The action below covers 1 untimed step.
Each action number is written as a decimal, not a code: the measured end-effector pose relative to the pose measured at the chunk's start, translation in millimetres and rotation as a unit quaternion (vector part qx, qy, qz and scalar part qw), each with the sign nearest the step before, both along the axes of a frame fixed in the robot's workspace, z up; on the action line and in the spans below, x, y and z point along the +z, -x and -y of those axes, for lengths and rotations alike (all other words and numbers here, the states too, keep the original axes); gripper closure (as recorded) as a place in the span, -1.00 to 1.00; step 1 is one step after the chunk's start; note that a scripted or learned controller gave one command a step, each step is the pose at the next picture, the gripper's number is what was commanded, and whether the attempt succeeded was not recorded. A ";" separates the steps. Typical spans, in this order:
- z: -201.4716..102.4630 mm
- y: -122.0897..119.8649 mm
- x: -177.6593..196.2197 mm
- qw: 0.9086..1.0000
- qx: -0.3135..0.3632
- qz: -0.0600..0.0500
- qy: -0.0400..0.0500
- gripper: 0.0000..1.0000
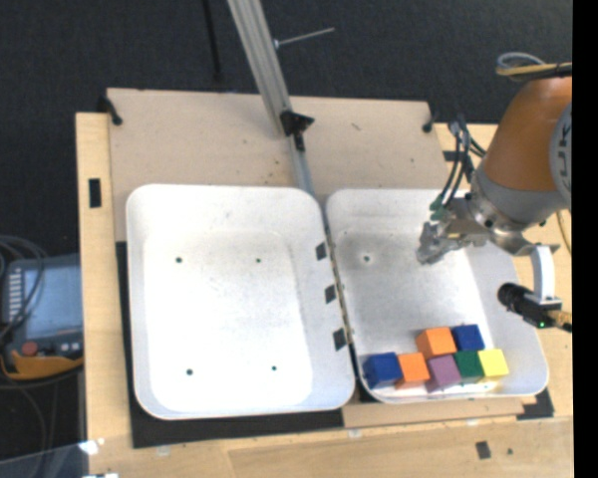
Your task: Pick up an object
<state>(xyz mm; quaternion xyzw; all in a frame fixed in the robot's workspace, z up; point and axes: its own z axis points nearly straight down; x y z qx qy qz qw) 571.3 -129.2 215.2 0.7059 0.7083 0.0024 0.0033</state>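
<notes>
Seven coloured blocks sit clustered at the near edge of the right bin [379,217]: a blue block [382,367] at the left end, then an orange block [413,367], a purple block [444,370], a green block [468,364] and a yellow block [493,362], with a second orange block [438,341] and a second blue block [467,337] just behind them. Most touch a neighbour. The gripper [434,243] hangs over the bare middle of that bin, well apart from the cluster; whether its fingers are spread or closed cannot be told, and nothing is visible between them. For a clean pick, an end block such as the blue one at the left offers free faces; the descent should be vertical and centred, with the fingers clear of adjacent blocks. The left bin [179,217] holds no blocks. No brand, label or legible writing is visible.
</notes>
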 end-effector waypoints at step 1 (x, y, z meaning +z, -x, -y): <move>-48.3 9.8 -3.7 1.000 0.001 -0.003 -0.001 1.00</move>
